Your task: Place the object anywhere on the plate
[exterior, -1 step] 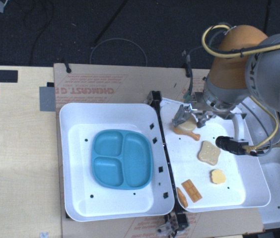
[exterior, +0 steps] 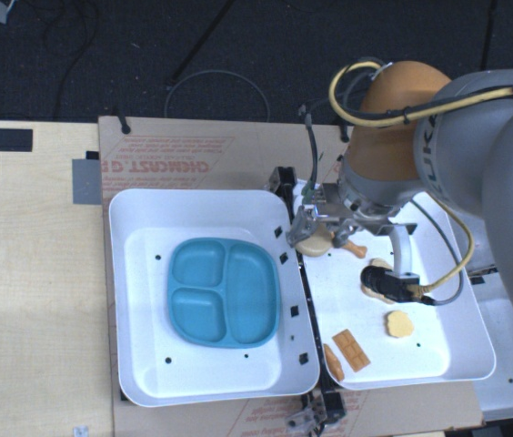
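nearest, small food pieces (exterior: 349, 350) are lying loose in the right bin (exterior: 457, 358), well apart from the blue plate (exterior: 222, 291) waiting in the left bin (exterior: 138, 353). farther back, the end effector (exterior: 322, 230) is hovering over a tan object (exterior: 313, 243) by the dividing rims; whether it is gripping, i cannot tell. those rims are standing between object and plate.

plate (exterior: 223, 291) in left bin (exterior: 138, 235) | hand (exterior: 316, 228) over right bin (exterior: 457, 335)
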`<state>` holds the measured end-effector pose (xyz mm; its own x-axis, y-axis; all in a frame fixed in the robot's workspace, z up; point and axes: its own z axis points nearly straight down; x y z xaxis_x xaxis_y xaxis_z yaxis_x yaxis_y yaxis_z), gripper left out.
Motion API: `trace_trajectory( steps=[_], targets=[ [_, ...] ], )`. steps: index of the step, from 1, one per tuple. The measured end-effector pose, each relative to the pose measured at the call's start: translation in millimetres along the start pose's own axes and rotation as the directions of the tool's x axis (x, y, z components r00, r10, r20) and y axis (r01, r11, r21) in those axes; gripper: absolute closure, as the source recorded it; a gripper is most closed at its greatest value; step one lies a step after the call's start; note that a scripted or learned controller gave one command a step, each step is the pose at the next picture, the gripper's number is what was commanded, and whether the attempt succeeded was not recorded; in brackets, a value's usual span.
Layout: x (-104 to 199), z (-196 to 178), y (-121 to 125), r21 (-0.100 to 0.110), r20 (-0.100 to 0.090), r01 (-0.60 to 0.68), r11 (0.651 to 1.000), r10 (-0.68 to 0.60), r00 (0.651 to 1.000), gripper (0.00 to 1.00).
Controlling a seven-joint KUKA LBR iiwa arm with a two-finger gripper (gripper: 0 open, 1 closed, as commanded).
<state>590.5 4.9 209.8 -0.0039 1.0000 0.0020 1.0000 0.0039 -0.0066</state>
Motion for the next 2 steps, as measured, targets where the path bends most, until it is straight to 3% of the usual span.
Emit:
trace_trajectory(
  steps=[2],
  targets=[
    [98.2, 3.3, -18.8, 0.000, 0.001, -0.001, 1.000, 0.001, 1.000, 1.00]
  ],
)
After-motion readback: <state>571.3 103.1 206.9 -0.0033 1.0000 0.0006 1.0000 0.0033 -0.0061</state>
